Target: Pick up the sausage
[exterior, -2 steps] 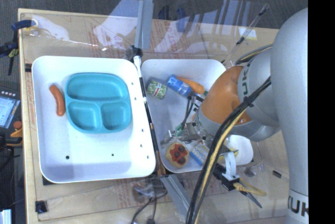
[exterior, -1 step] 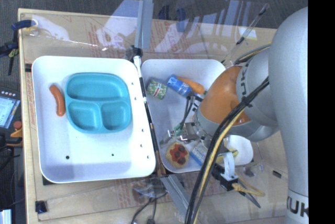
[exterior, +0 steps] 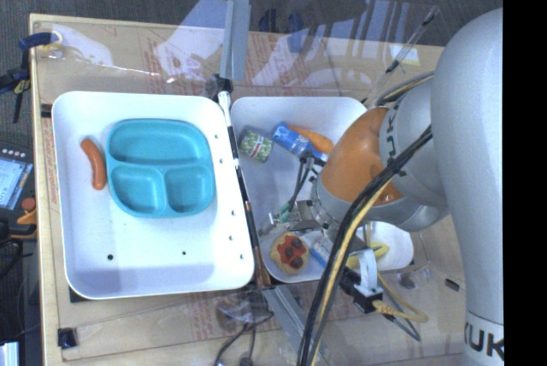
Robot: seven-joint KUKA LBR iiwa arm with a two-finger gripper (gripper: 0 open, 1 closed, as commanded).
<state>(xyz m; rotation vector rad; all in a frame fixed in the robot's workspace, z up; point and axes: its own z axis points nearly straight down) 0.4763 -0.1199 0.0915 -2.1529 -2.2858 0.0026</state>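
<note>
Camera view showed the sausage (exterior: 93,162) lying in the left bin (exterior: 154,270), just beside the teal tray (exterior: 162,165). The gripper (exterior: 299,215) hung low over the right bin (exterior: 273,112), well apart; its opening could not be told. It should cross over, align along the sausage, then descend.

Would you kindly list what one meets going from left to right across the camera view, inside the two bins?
sausage → blue divided tray → green can → blue bottle → orange carrot → arm's orange band
</note>
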